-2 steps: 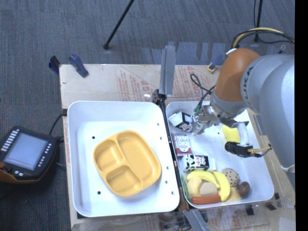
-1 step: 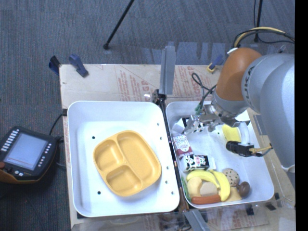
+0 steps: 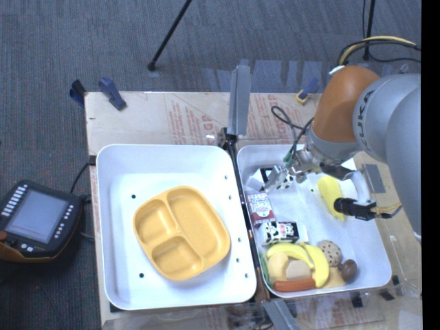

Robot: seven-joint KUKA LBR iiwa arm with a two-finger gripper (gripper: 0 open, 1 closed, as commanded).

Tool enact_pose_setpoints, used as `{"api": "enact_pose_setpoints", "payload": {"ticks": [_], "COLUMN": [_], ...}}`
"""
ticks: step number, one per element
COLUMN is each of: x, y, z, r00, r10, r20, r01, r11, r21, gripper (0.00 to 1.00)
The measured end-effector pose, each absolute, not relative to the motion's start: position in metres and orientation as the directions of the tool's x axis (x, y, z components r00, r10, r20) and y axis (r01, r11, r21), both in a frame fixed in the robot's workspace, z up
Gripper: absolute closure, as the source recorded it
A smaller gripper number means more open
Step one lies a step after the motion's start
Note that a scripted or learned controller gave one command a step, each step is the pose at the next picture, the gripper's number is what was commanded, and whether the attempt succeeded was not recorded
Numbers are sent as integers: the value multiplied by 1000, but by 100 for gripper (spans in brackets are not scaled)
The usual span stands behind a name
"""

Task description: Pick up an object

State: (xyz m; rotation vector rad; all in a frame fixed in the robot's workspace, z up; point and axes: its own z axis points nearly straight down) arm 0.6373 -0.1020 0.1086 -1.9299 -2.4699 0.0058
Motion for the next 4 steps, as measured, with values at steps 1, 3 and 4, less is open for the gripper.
{"api": "enact_pose_setpoints", "payload": {"ticks": [1, 3, 4], "x": [645, 642, 641], "y": [-94, -98, -87], "z": [88, 93, 85], "r00": [-180, -178, 7], "r10": [984, 984, 1000], "r20": [0, -2, -1], "r01": [984, 984, 1000], "r11": [180, 178, -7], "r21": [1, -14, -14], "gripper": [0, 0, 0]}}
